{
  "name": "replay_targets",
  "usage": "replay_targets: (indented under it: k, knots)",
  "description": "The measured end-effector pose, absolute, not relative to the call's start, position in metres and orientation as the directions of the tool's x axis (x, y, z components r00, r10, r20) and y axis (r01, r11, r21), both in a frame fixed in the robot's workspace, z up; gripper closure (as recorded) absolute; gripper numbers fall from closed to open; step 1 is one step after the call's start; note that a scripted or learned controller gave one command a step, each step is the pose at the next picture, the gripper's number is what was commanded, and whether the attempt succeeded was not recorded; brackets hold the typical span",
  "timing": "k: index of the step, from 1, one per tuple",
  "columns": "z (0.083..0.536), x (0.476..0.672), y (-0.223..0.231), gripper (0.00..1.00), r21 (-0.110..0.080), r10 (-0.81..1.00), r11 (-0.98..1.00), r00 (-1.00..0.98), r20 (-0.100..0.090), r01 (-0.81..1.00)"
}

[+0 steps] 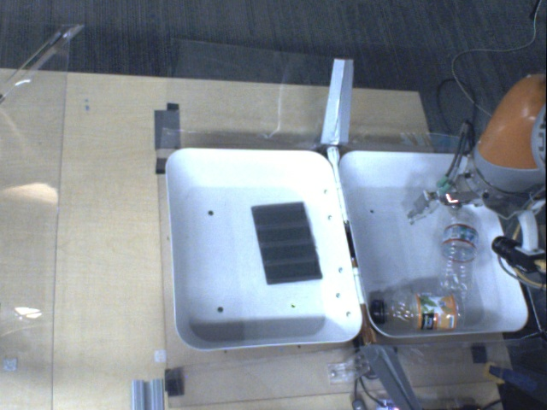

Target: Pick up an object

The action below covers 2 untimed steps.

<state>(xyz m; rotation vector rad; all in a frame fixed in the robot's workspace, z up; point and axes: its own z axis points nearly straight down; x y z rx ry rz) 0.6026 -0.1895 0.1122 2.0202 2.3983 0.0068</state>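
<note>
Nothing is picked up yet, by the look of it. The hand (432,200) hangs in the right bin (376,186), above a clear bottle (456,254) lying on the bin floor; whether it is spread or pinching I cannot tell. A second bottle (419,311), orange-labelled, lies along the near wall. A dark pad (286,243) sits in the left bin (197,229). No label is readable.

— Left bin (184,229): contents?
— One dark ribbed rectangular pad (286,243), lying flat near the middle, slightly turned.
— Bench surface?
— Light wooden bench (94,229), with a metal upright strip (338,101) at the far edge where the two bins meet. Small black bracket (167,126) by the far left corner. Dark carpet (214,15) beyond. Cables (491,54) far right.
</note>
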Motion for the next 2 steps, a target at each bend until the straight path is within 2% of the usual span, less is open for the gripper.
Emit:
replay_targets:
  k: [1,2]
  knots:
    - [0.089,0.573,-0.199,0.0,0.014,0.965,0.264,-0.264,0.001,0.965]
    - [0.088,0.616,-0.203,0.0,0.009,0.956,0.292,-0.292,-0.002,0.956]
